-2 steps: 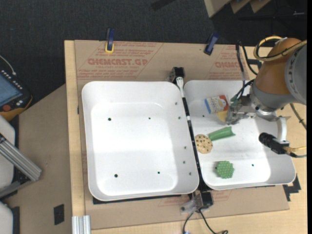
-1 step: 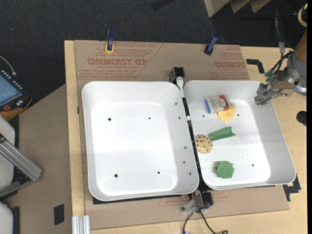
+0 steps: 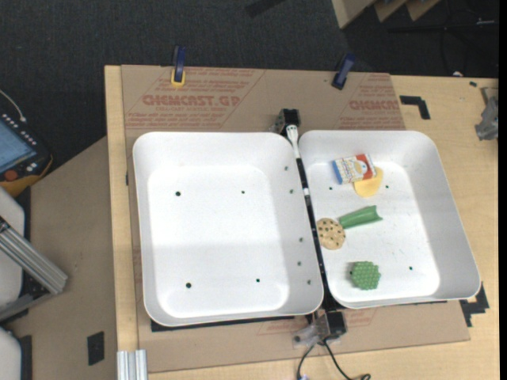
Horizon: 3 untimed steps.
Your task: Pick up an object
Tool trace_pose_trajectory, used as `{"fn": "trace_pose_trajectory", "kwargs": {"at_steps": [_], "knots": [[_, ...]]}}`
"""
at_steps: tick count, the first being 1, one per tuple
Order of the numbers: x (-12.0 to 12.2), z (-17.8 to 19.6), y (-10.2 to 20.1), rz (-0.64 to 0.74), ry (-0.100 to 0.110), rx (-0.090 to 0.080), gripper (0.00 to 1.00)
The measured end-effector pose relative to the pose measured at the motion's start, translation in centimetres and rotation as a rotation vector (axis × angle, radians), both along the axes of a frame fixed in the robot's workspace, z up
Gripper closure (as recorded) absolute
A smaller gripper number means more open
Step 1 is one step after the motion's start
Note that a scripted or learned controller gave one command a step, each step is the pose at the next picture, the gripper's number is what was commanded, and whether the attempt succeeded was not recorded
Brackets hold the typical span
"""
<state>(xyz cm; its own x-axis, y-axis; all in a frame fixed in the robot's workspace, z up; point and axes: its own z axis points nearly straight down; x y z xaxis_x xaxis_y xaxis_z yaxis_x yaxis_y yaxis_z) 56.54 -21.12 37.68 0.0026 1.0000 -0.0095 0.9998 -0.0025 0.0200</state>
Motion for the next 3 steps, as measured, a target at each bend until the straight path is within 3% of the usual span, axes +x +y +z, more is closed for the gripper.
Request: {"fn": "trace_pose_trajectory", "kwargs": {"at_steps": [1, 2, 3], "knots": [[-4.3, 7.3, -1.4, 0.000, 0.009, 0.004, 1.00], [-6.8, 12.0, 2.6, 0.006, 0.010, 0.006, 1.00], [-4.8, 4.2, 6.1, 0.007, 0.027, 0.012, 1.00]]}}
